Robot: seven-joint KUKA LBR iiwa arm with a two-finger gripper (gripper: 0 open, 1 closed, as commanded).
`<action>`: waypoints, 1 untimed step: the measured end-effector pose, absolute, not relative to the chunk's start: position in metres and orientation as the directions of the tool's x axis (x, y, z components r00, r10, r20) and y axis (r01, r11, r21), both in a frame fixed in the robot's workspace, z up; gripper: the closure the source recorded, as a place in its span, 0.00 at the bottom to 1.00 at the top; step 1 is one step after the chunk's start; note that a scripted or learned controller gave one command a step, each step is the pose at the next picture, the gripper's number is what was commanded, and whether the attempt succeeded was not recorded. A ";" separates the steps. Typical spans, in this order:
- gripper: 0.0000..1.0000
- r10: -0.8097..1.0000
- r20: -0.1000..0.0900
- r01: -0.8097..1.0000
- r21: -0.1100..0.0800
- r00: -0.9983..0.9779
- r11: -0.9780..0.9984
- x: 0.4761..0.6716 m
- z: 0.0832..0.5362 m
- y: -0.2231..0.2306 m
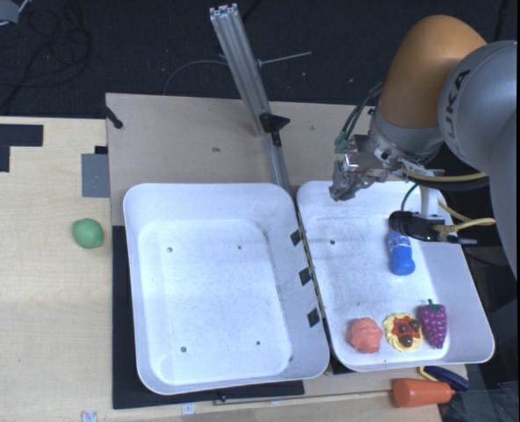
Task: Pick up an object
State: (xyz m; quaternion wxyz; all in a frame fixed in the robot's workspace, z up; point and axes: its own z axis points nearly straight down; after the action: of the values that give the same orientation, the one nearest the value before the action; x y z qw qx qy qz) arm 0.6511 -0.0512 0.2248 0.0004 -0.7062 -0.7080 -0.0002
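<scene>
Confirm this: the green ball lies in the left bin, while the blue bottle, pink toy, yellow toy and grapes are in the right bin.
Wrong on the ball. The camera view shows the green ball on the bench, outside the left bin on its left. The rest stands: blue bottle, pink toy, yellow toy and grapes are in the right bin.

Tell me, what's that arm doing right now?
End effector above right bin's far-left corner, nothing seen in it. Blue bottle, pink ball, grapes lying untouched. Nothing in the way.
</scene>
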 end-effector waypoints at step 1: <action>1.00 1.000 0.001 1.000 -0.001 -0.003 0.003 0.653 0.226 -0.009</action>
State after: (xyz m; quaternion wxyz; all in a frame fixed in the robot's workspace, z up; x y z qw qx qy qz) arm 0.6526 -0.0095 0.2257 0.0007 -0.7062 -0.7080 -0.0001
